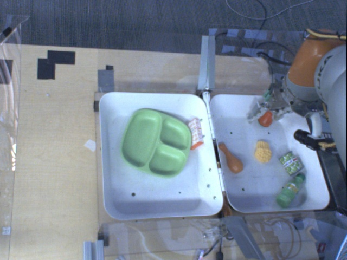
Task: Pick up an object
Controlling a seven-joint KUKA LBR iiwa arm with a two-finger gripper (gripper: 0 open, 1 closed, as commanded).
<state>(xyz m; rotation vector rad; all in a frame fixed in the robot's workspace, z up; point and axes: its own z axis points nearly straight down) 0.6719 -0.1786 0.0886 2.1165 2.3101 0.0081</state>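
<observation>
Corn cob (263,152) beside drumstick (231,158)

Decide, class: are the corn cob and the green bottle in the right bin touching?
Apart. The camera view shows bare white bin floor between the corn cob and the green bottle.

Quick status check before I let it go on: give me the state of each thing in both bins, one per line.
green divided plate: flat, right way up, left bin.
snack packet: against the plate's right rim.
red item: right bin's far side, at the tool; grasp unclear.
orange drumstick toy: lying flat, right bin.
corn cob: lying flat.
small green can: on its side.
green bottle: lying down, near corner.
</observation>
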